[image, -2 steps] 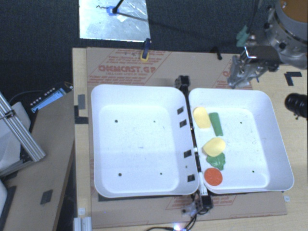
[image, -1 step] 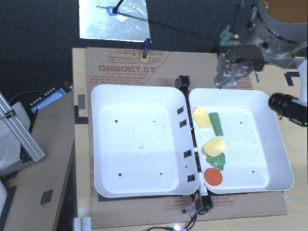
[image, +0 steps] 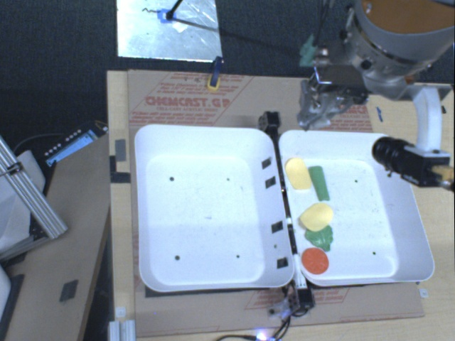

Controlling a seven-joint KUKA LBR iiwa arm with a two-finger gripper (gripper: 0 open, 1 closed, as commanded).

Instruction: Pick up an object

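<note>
Several small objects lie along the left side of the right bin: a pale yellow piece, a green stick beside it, a second yellow piece, a dark green leafy piece and an orange-red disc near the front. My gripper hangs above the bin's far left corner, high over the bench and behind the objects. Nothing shows between its fingers.
The left bin sits beside the right one, joined by black clips. A black camera unit juts over the right bin's far right side. A metal sheet lies at the back, a yellow clamp on the cardboard.
</note>
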